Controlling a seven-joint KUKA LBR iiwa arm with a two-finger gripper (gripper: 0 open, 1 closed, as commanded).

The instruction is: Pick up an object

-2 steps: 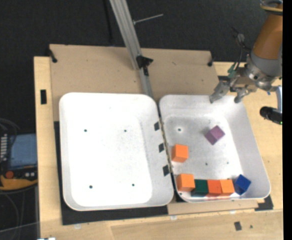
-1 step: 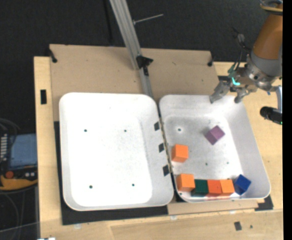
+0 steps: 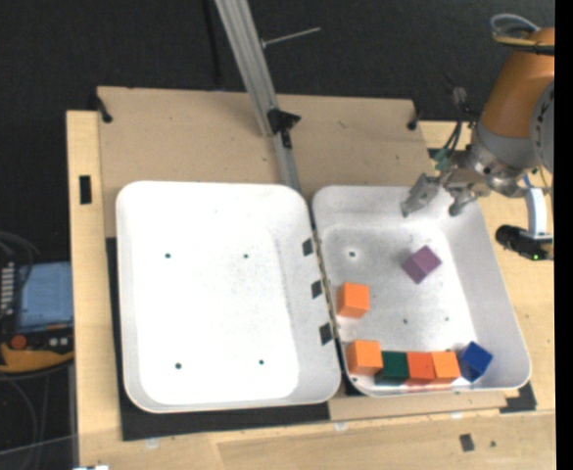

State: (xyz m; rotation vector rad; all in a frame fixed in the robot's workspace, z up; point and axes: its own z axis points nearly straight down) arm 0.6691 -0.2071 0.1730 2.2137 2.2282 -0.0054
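Two shallow white bins sit side by side on the bench. The left bin (image 3: 217, 292) shows only a few small dark specks on its floor. The right bin (image 3: 497, 292) holds all the blocks.

Taking the purple block (image 3: 422, 263) as the landmark: it lies alone near the middle of the right bin, tilted so its corners point along the bin's sides. Down and to the left of it sits a single orange block (image 3: 354, 299), close to the wall shared with the left bin. Further down from the purple block, along the bin's near wall, stands a row of blocks touching one another: an orange block (image 3: 366, 355) at the left end, then a green block (image 3: 395, 365), then two more orange blocks (image 3: 433, 365), and a blue block (image 3: 475, 358) at the right end, turned a little.

The gripper (image 3: 437, 197) hangs above and slightly right of the purple block, over the bin's far edge, well apart from every block. Its two fingers (image 3: 415, 196) are spread with a gap between them and nothing held there. The grey and orange arm (image 3: 516, 96) reaches in behind it.
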